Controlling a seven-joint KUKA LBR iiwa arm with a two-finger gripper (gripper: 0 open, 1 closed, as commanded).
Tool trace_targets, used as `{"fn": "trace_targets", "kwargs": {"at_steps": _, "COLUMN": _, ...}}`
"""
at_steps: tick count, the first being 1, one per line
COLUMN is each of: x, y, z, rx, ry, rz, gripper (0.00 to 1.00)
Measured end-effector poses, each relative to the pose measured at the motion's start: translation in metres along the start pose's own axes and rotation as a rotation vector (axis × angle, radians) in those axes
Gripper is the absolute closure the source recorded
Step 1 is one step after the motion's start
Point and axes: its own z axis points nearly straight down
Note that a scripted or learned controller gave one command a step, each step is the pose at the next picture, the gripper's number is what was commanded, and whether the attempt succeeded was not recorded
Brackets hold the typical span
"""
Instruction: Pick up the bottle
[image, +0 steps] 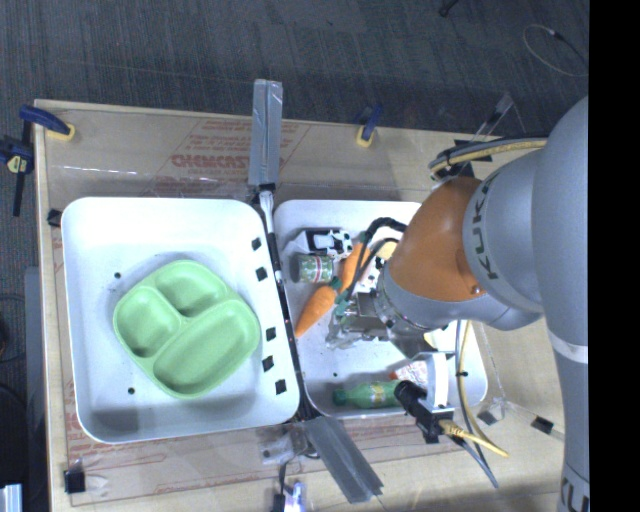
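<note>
1. Two white bins sat side by side. Left bin (90, 400) held a green divided plate (187, 327).
2. Right bin (300, 215) held several items. A carrot (315, 309) lay at 9 o'clock from the gripper (345, 328), a small can (314, 267) at 11 o'clock.
3. The bottle (365, 394), green, lay on its side at 6 o'clock from the gripper, near the bin's front wall.
4. Arm (480, 250) covered much of the right bin.
5. Gripper sat low beside the carrot tip, apart from the bottle. Grip state: cannot tell.
</note>
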Motion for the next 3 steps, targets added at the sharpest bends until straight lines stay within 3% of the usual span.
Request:
{"fn": "trace_targets", "kwargs": {"at_steps": 1, "x": -0.008, "y": 0.033, "z": -0.088, "rx": -0.003, "ry": 0.0, "rz": 0.139, "gripper": 0.0}}
{"fn": "trace_targets", "kwargs": {"at_steps": 2, "x": 0.008, "y": -0.002, "z": 0.038, "rx": 0.003, "ry": 0.001, "rz": 0.09, "gripper": 0.0}}
{"fn": "trace_targets", "kwargs": {"at_steps": 3, "x": -0.059, "y": 0.004, "z": 0.004, "rx": 0.001, "ry": 0.001, "rz": 0.232, "gripper": 0.0}}
